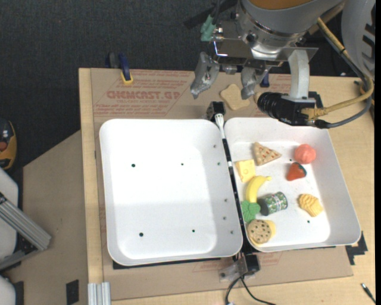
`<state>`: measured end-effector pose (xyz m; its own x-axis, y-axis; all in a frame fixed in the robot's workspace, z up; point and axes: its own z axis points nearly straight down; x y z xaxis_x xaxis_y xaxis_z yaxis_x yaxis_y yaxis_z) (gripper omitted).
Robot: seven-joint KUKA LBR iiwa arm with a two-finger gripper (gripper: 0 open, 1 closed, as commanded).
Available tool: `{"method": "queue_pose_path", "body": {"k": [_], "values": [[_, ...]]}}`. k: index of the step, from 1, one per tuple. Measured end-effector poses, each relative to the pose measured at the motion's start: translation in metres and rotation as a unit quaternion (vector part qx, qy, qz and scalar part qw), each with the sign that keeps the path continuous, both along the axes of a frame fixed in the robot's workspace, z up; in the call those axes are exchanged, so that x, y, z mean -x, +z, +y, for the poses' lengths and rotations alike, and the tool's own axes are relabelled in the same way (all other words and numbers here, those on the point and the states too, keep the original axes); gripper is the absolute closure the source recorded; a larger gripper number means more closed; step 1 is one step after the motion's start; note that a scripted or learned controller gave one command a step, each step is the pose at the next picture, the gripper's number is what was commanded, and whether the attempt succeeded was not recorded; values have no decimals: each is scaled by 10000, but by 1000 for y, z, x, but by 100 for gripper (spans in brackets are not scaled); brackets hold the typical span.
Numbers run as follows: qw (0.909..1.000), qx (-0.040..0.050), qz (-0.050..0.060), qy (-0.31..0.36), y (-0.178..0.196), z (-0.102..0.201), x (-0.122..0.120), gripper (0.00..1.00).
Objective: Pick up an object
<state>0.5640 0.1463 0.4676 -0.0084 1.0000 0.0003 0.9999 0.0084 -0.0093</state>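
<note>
- The arm [286, 12] enters from the top right corner of the view, its grey wrist hanging over the far edge of the counter [65, 179], beyond the two bins.
- The tool [225, 83] points down, raised above the far edge of the bins near the seam between them; its two fingers [201, 76] are spread apart.
- A tan, bread-like piece [233, 97] sits just beside the right finger, a little below the tips; whether it is pinched or only lying on the board behind cannot be told.
- A black cylinder with a cable [286, 108] juts from the wrist over the far rim of the right bin.
- The left bin [161, 190] is a shallow white tray with a few dark dots on its floor.
- The right bin [339, 208] carries the toy food, all in its left and middle part.
- A pizza slice [265, 153] lies toward the far side, with a red ball [305, 153] to its right and a strawberry [296, 171] just nearer.
- A yellow cheese block [244, 170] rests against the left wall, and a banana [256, 186] lies just beside it.
- A small dark can [273, 203] lies on its side next to a green leafy piece [250, 209].
- A cookie [260, 230] sits at the near left corner, and an orange pastry [310, 204] lies well to the right of the can.
</note>
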Motion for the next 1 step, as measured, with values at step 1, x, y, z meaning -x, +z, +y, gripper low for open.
{"method": "queue_pose_path", "body": {"k": [1], "values": [[10000,-19,-83,-19,72,9,63,0]]}}
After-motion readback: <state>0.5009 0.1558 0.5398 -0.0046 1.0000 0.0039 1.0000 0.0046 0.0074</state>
